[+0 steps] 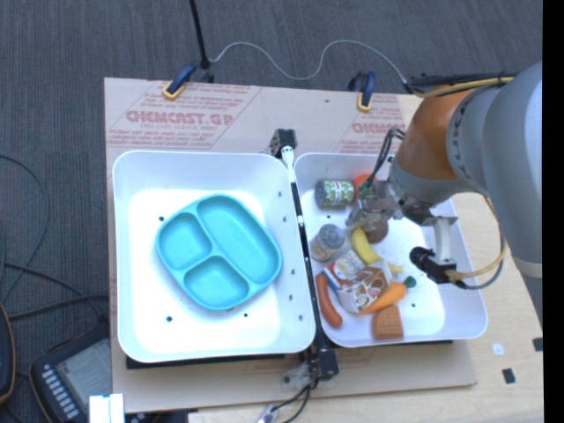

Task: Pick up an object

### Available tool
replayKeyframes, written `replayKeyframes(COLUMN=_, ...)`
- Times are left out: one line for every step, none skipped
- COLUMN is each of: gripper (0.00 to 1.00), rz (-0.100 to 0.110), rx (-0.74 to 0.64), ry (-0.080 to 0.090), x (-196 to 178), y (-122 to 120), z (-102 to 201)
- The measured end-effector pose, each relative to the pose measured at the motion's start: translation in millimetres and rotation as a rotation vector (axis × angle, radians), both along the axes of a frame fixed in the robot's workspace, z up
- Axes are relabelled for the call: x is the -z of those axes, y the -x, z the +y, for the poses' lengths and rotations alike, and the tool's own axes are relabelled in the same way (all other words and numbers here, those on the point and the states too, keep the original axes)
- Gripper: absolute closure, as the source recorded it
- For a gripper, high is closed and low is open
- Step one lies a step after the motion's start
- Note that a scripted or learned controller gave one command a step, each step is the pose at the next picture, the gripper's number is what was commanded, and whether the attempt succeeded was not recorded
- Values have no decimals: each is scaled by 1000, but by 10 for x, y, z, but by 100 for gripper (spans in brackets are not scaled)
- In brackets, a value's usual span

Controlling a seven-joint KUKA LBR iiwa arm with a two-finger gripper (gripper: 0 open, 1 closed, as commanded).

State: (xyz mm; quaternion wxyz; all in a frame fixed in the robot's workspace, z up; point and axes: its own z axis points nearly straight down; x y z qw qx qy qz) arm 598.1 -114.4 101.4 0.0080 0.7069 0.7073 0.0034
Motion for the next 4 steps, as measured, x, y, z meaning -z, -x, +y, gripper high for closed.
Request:
replayKeyframes(gripper=100, rz=16, rx=-1, ry=-7, x=-834, y=656, z=422)
replayKeyframes(gripper=100, rz=11, rx=0, ry=-4, x=-1834, y=-267, z=402)
replayKeyframes(gripper=0, rz=16, rx=0, ry=-4, x=-1815, y=-258, z=402)
replayKeyframes(gripper=0, rz=2, rx=-1, ry=0, x=-288, y=-739, z=175)
